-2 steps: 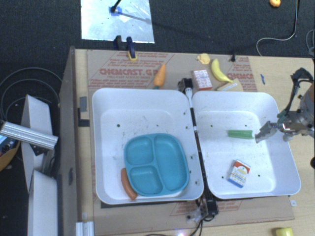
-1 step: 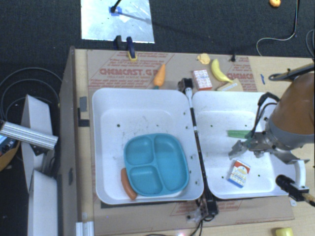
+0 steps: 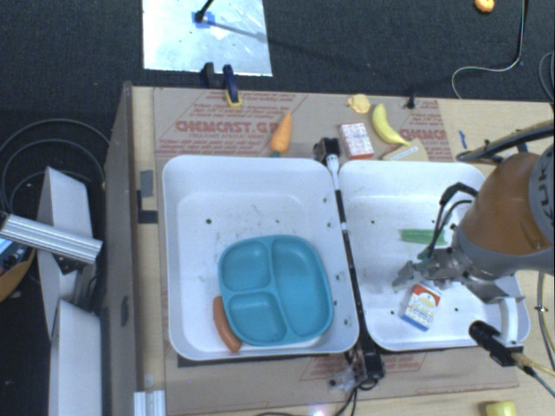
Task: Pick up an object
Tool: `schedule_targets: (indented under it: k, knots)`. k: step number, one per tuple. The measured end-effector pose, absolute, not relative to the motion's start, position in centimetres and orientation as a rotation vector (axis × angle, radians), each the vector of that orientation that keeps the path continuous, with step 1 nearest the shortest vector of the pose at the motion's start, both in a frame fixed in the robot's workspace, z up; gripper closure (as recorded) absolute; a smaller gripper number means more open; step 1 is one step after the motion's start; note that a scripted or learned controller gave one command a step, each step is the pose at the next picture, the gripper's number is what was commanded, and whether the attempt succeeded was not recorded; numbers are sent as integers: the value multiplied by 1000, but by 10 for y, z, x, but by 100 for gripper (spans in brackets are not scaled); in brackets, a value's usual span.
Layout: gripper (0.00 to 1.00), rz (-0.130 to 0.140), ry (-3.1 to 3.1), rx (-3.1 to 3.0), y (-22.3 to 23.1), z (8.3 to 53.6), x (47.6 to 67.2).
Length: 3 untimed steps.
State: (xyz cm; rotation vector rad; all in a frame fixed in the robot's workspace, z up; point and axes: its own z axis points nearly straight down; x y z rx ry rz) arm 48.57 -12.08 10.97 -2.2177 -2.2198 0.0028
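Small carton [image 3: 421, 306] lying flat near the right bin's [image 3: 381, 189] front edge, just under the gripper [image 3: 422, 269], whose grip state cannot be told; probably light, stiff and smooth-sided, best pinched across its narrow sides rather than its broad face.

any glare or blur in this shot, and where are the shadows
Camera view: glare washes out the shiny sheet on the dark floor; both white bins are evenly lit with soft shadows along their inner walls; the blue tray is crisp, the arm slightly soft.
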Motion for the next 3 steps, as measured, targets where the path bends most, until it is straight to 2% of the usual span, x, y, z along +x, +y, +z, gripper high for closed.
schedule_targets:
  k: [1,2,3]
  knots:
    - [0,-2,-2225,-2225,-168,84,522]
    - [0,-8,-2237,-2214,-125,85,583]
    - [0,-8,-2236,-2223,-169,87,667]
